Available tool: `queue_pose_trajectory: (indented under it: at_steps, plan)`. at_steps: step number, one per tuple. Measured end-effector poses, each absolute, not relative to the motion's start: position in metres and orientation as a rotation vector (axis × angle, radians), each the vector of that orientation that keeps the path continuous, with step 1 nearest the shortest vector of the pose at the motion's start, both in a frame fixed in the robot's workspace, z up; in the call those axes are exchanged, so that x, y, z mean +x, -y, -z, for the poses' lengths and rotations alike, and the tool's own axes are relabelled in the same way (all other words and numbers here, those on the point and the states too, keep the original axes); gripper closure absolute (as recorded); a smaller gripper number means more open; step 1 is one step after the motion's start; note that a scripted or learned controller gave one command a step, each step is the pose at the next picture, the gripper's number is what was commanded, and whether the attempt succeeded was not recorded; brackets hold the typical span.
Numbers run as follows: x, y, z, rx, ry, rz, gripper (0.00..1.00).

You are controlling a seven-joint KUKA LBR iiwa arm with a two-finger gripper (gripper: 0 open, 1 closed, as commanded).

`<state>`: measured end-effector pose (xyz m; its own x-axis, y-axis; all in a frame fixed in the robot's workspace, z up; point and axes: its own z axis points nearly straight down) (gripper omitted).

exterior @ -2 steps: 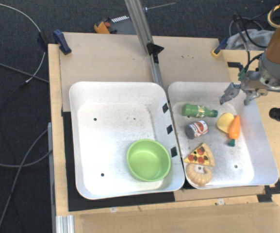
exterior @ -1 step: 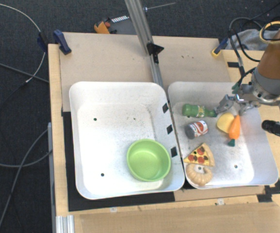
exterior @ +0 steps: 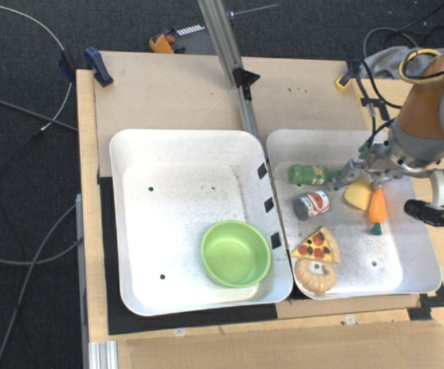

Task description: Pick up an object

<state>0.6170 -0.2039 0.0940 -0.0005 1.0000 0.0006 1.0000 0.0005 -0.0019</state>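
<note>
In the right bin [exterior: 414,271] lie a green bottle [exterior: 308,175] on its side, a small red and white can [exterior: 312,204], a yellow lemon-like piece [exterior: 357,196], an orange carrot [exterior: 377,205], a pizza slice [exterior: 318,246] and a tan bagel [exterior: 315,277]. My gripper [exterior: 369,177] hangs low over the back of this bin, right above the yellow piece and the top of the carrot, just right of the bottle. I see nothing lifted in it.
A green bowl [exterior: 235,253] sits in the front right corner of the left bin [exterior: 168,167]. A slanted metal post [exterior: 220,29] rises behind the bins. Cables and blue clamps [exterior: 98,66] lie at the bench's back edge.
</note>
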Motion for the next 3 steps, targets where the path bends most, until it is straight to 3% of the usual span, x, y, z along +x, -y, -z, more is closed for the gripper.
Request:
queue_pose_trajectory:
  at_steps: [1, 3]
  plan:
    - [0.618, 0.204, -0.107, -2.222, 2.224, 0.002, 1.00]
    - [0.626, 0.208, -0.209, -2.224, 2.225, 0.004, 1.00]
